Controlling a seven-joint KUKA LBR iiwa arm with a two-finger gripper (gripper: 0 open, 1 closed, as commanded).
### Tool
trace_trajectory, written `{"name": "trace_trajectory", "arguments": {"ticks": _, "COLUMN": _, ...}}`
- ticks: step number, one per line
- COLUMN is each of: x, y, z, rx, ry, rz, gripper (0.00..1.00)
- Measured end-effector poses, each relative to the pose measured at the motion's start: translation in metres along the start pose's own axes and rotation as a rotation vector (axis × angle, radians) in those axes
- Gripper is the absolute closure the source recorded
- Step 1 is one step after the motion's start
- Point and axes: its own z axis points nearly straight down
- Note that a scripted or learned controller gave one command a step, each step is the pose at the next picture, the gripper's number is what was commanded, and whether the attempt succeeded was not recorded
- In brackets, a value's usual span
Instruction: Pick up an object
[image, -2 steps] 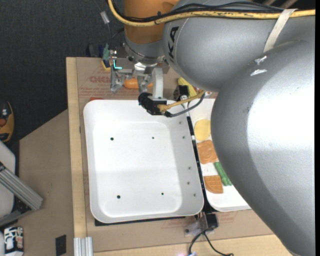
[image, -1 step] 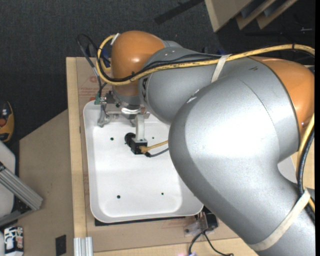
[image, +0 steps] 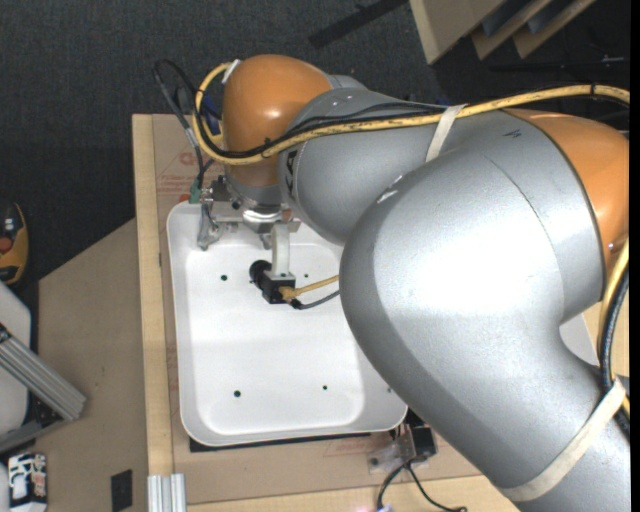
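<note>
Where the bin (image: 270, 400) lies, the hand (image: 243, 230) hangs.

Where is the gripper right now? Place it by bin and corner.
In the camera view, the gripper hangs over the white bin near its upper left corner, directly below the arm's orange band.

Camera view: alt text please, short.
A large grey arm with an orange band reaches in from the right, its tool low over the far end of a shallow white bin. The bin sits on a brown bench; the arm covers the bin's right side.
</note>
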Motion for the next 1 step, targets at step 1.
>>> {"name": "trace_trajectory", "arguments": {"ticks": 1, "x": 0.0, "y": 0.0, "z": 0.0, "rx": 0.0, "ry": 0.0, "rz": 0.0, "gripper": 0.0}}
